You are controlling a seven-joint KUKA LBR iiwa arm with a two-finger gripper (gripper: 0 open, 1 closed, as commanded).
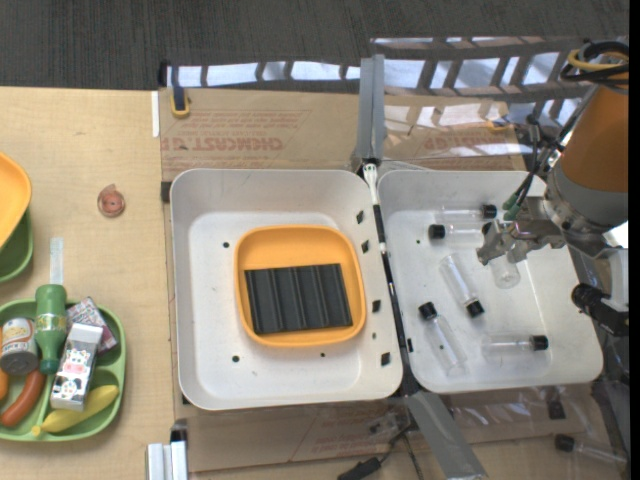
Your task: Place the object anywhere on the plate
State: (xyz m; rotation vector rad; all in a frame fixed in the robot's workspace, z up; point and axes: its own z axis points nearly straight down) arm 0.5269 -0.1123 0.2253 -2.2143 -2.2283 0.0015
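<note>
Bench top carries two shallow white bins side by side. Left bin [200,268] holds the orange plate [298,243] with a dark ribbed insert [300,299] on it. Right bin [560,363] has several clear vials with black caps scattered: one near the top [462,212], one mid [462,286], one lower left [438,328], one lower right [515,345]. Gripper [505,243] sits over the right bin's upper area, above a vial [506,270]; jaw state: cannot tell. Nothing visibly grasped. Wooden table [100,138] at left with a green tray [100,413] of toy food.
</note>
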